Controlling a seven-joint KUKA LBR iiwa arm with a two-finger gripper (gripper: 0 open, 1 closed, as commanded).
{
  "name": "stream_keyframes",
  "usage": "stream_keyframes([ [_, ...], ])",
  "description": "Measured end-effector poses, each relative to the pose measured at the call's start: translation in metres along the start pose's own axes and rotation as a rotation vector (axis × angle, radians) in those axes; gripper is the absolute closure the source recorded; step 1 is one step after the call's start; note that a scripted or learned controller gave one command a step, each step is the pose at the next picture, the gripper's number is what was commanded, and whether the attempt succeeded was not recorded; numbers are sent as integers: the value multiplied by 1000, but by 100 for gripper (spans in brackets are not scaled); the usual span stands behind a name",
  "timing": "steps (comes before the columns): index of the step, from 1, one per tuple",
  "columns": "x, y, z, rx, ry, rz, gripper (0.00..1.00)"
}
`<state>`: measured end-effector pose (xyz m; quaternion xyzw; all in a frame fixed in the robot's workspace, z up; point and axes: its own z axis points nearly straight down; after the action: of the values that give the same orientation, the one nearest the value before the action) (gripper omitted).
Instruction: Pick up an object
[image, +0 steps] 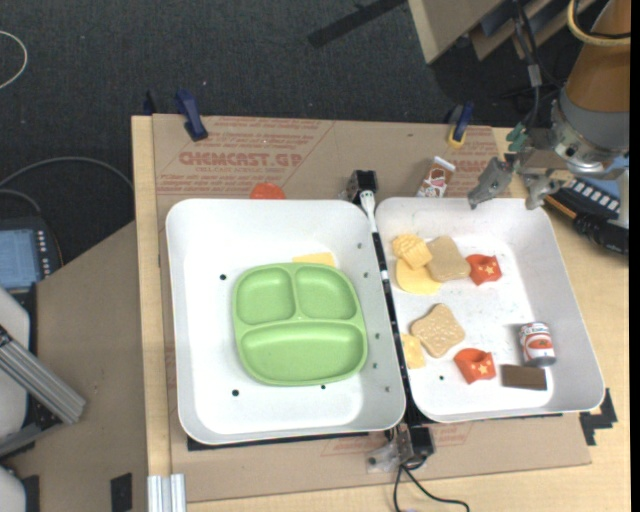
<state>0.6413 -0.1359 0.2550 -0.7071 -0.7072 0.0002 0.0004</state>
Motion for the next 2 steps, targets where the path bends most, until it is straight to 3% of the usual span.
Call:
stream_keyframes([
  [1, -50, -35, 64, 7, 1, 5, 0],
  [2, -48, -20, 176, 3, 3, 0, 0],
])
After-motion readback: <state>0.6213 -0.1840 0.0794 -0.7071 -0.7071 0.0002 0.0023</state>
